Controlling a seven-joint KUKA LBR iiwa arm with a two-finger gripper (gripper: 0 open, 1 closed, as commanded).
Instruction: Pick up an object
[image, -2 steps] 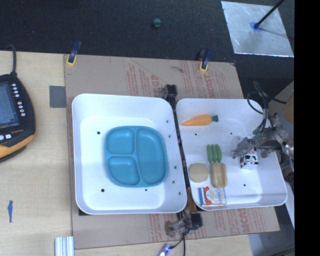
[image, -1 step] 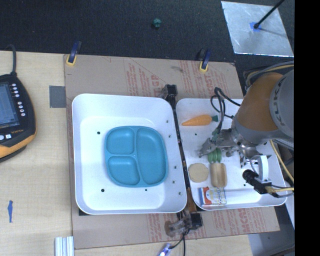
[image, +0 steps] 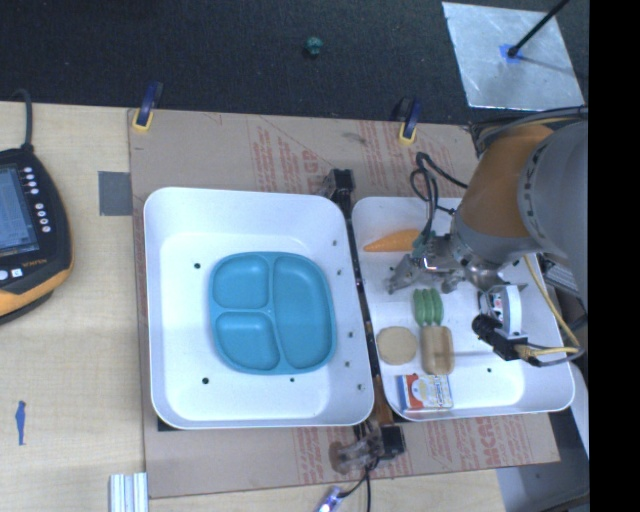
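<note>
- A black and orange handheld pendant (image: 28, 232) is lying at the far left, well to the left of the left bin, and its left part is being cut off by the frame edge; the writing on its lit screen is too small to read.
- The table (image: 70, 390) is showing pale wood, with a brown cardboard sheet (image: 250, 140) under both bins; red printing is running across the cardboard but it is too faint to read, and two blue and yellow clamps (image: 147, 108) are pinning its far edge.
- The left bin (image: 165, 300) is holding a blue divided plate (image: 271, 312) with three compartments, sitting in its middle.
- The right bin (image: 540, 400) is sitting just to the right of the left bin, their rims almost touching.
- Inside the right bin, nearest the left bin, an orange carrot (image: 392, 240) is lying at the far end, a round tan disc (image: 397, 346) is lying nearer the front, and a small printed box (image: 427, 391) in red, white and blue is lying at the front edge; its label is not legible.
- A ribbed green piece (image: 428, 306) is lying just right of those, with a tan block (image: 437, 350) touching its near end.
- The gripper (image: 432, 272) is hanging over the far end of the green piece, and its fingers are blurring into metal parts, so I cannot tell how they are set.
- The grey arm (image: 540, 200) with its orange band is covering the right bin's far right corner.
</note>
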